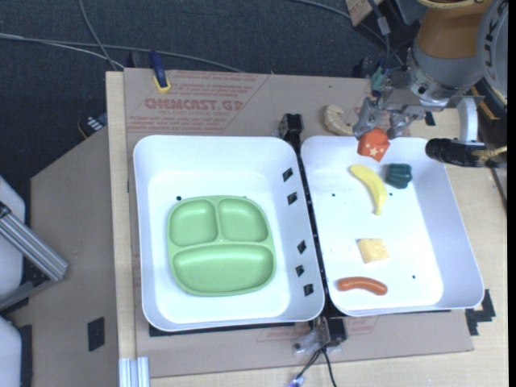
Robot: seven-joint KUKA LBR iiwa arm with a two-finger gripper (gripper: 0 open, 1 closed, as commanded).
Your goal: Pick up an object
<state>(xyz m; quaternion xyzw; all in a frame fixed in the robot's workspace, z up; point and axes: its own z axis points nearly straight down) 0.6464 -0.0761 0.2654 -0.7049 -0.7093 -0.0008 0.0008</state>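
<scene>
Camera view, from above at a slant: grey arm [459,22] with orange band reaching in from the right, wrist poised over the far edge of the right bin [451,240]. Jaws [376,138] closed on a small red-orange block [373,146], lifted just above the bin's far left corner. In the same bin, near the block: a yellow banana [369,186] lying at a slant, with a dark green piece [397,175] just beside it to the right. Further toward the near side: a pale yellow cheese wedge [372,250], and near the front rim a reddish sausage [362,285]. Left bin [153,216] side by side with the right one, carrying a green divided plate [220,245] with three compartments. Behind the bins, on the cardboard-covered worktop [201,103]: a beige lump [339,120] near the jaws and a yellow-and-blue clamp [160,72] at the far left edge.
</scene>
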